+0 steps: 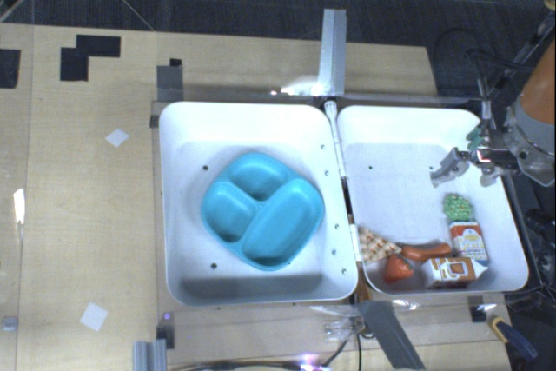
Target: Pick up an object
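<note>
The left bin point(174, 187) holds a blue divided plate point(262, 210). In the right bin point(391, 143), toy food crowds the near corner: tomato point(398, 268), sausage point(425, 253), cartons point(452, 271), broccoli point(457, 206). The pincer point(452, 165) hovers over the right bin, grip unclear. Best target, I judge: the broccoli, standing apart; descend straight and centred.

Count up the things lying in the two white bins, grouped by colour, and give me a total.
Blue: 1, the divided plate in the left bin
Green: 1, the bumpy green item in the right bin
Red or orange: 4, the carton, the box, the sausage, the round red piece
Tan: 1, the checked piece
Total: 7
</note>
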### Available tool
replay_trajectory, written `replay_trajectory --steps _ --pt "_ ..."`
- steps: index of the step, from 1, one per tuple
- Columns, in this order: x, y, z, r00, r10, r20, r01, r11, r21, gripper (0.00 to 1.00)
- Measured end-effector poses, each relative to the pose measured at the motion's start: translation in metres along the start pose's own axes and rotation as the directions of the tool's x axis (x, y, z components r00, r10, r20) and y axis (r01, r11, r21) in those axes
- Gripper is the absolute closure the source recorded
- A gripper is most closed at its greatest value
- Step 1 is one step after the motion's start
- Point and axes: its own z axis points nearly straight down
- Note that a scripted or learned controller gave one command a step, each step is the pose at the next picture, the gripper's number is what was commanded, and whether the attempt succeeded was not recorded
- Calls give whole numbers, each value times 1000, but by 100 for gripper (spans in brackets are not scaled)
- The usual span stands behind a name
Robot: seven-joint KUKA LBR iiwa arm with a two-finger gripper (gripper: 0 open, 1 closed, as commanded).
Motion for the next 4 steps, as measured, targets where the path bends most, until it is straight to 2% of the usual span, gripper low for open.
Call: replay_trajectory --steps 1,2,3,4 --pt "-55 -14 146 978 -208 0 208 978 0 0" --pt "-55 -14 146 978 -209 0 209 978 0 0" --pt "-20 84 98 915 -403 3 403 915 -4 0" --pt "-2 95 159 975 -220 2 220 975 -5 0"
